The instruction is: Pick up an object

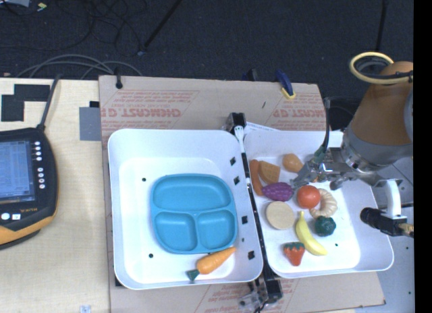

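The arm reaches in from three o'clock and hangs its tool (322,170) low over the right bin (374,259), just above the pile of toy food at that bin's centre. From this slanted view the metal parts at the wrist blur together, so whether the tool is spread or closed I cannot tell, and nothing can be seen caught in it.

The food is crowded, which is likely why the tool sits where it does: almost any descent there meets something. A red tomato (308,197) lies directly under the tool, at its six o'clock, and looks the likeliest target. Touching the tomato at three o'clock is a pale curled shrimp (329,202). A purple bunch of grapes (277,191) lies at the tomato's nine o'clock, with an orange wedge (264,171) beyond it toward eleven o'clock and a small orange lump (292,162) at twelve. Below are a tan round cookie (280,215), a banana (310,236), a dark green piece (325,225) and a strawberry (294,253).

The left bin (128,170) holds a blue divided plate (194,212) at its centre, and a carrot (214,262) lies at the plate's five o'clock, against the bin's near wall. Both bins rest on a cardboard sheet (202,106) on the counter (61,264), with a control pendant (23,180) at nine o'clock.

Nothing is lifted yet; the crowding makes a clean single grab doubtful.
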Action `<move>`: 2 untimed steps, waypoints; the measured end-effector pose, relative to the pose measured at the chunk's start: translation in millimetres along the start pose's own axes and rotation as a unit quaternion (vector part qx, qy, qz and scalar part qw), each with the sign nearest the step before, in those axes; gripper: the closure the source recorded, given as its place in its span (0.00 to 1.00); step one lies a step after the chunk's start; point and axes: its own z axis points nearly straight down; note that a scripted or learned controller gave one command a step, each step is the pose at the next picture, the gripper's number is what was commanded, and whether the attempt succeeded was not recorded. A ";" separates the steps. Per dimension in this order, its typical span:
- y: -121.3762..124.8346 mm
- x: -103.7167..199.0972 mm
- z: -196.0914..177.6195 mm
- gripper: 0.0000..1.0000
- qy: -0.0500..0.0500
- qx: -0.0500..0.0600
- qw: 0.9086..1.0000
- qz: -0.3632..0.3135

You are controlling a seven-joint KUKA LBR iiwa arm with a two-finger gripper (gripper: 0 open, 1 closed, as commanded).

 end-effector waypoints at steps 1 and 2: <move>-0.3 -0.7 -9.6 1.00 0.000 0.001 1.000 0.000; -39.8 -4.7 46.4 1.00 0.001 0.003 1.000 0.001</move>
